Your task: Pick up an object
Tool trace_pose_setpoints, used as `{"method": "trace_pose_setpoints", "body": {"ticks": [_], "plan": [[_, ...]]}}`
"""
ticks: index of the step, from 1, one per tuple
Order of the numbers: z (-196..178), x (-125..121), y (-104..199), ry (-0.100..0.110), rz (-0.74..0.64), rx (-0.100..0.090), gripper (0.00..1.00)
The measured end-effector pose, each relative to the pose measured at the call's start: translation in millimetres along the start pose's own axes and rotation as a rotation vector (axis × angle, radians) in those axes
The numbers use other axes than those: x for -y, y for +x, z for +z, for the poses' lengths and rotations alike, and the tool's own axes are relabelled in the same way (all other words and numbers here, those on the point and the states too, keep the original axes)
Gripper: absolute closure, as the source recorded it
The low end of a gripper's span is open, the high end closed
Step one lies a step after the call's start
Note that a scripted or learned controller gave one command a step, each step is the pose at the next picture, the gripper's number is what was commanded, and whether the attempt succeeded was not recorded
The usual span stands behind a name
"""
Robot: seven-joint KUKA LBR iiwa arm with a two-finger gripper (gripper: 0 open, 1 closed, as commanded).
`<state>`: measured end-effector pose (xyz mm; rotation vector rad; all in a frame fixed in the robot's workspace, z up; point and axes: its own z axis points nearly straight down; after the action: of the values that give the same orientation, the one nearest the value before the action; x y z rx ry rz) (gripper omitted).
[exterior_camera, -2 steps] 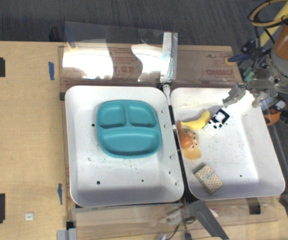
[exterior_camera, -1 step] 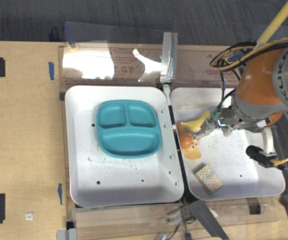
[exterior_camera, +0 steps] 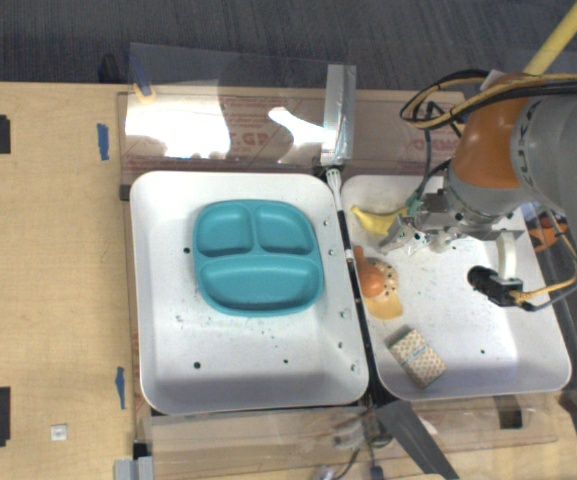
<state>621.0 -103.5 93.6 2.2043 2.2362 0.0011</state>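
Pick not yet achieved, as far as the view shows: every object lies on a bin floor, and nothing can be seen lifted. The end effector (exterior_camera: pixel 411 230) is down in the right bin (exterior_camera: pixel 538 358), low over its far-left corner. Whether it is spread or pressed together: cannot tell, the wrist housing covers it from this angle. What remains, by my reading: close on one object, lift it free of the bin.

Landmark for positions: the divider (exterior_camera: pixel 353 288) where the two bins meet.

Near to far, right bin:
- Small patterned box (exterior_camera: pixel 416 356), nearest the camera, just right of the divider, lying at a tilt on the floor, well apart from the arm.
- Orange rounded object (exterior_camera: pixel 376 280), farther back, just beside the divider; exact kind unclear. A tan piece lies against its near side.
- Yellow object (exterior_camera: pixel 372 219), banana-like, farthest back, just right of the divider's far end and just beside the end effector. Likely target by position; contact cannot be confirmed.
- Black cable fitting (exterior_camera: pixel 493 283) hangs from the arm over the floor, well right of the divider.

Left bin (exterior_camera: pixel 158 298):
- Teal divided plate (exterior_camera: pixel 258 256), three compartments, nothing in any; mid-floor, left of the divider, flat.

Both bins sit on the desk (exterior_camera: pixel 38 298).
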Motion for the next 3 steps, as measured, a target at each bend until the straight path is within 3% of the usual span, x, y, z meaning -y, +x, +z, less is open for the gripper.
{"method": "trace_pose_setpoints", "body": {"ticks": [1, 2, 3], "plan": [[10, -30, -21, 0.075, -0.182, -0.028, 0.00], [-89, -43, 28, 0.019, -0.383, -0.006, 0.00], [9, -41, -10, 0.022, -0.558, -0.006, 0.00]]}}
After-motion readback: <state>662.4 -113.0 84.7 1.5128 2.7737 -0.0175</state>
